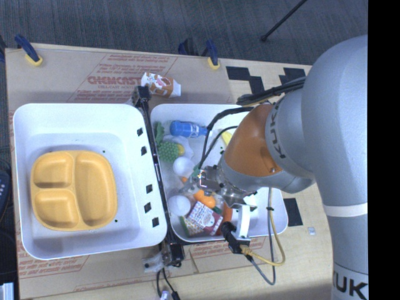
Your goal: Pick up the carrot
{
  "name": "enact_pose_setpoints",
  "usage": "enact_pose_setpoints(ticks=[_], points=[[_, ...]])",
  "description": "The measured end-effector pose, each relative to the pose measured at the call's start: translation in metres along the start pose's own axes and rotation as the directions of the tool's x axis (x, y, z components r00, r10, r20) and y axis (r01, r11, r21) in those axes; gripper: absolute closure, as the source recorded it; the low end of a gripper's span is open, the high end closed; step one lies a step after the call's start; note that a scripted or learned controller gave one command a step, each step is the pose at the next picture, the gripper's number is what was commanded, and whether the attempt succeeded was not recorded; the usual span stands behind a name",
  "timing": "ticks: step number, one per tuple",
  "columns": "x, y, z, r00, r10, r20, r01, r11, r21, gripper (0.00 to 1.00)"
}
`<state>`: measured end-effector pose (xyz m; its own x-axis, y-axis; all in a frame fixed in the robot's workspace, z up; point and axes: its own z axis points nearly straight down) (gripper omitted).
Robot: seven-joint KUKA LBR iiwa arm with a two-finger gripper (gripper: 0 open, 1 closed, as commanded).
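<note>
Carrot (205,199) lies in right bin (278,217), near its front, between white ball (178,204) and red packet (201,218). Not lifted; grasp and lift remain. Gripper (215,189) low over carrot, arm's wrist covering it; finger state: cannot tell. Carrot partly hidden. Left bin (25,124) holds 1 yellow tray (74,189).

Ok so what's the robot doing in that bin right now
The grey arm is reaching down into the right bin, with its gripper low among a pile of small items. Something orange, likely the carrot, lies right beside the gripper, next to a red and white packet. Whether it has been grasped can't be seen. The left bin has a yellow divided tray in it.
</note>
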<state>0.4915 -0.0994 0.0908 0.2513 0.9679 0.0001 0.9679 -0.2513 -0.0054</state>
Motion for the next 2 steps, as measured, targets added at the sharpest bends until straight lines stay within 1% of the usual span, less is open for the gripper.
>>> enact_pose_setpoints(ticks=[1, 2], points=[[0.000, 0.000, -0.010, 1.000, -0.005, 0.000, 0.005, 1.000, 0.002, 1.00], [0.047, 0.027, -0.101, 0.970, 0.243, 0.000, -0.243, 0.970, -0.001, 1.00]])
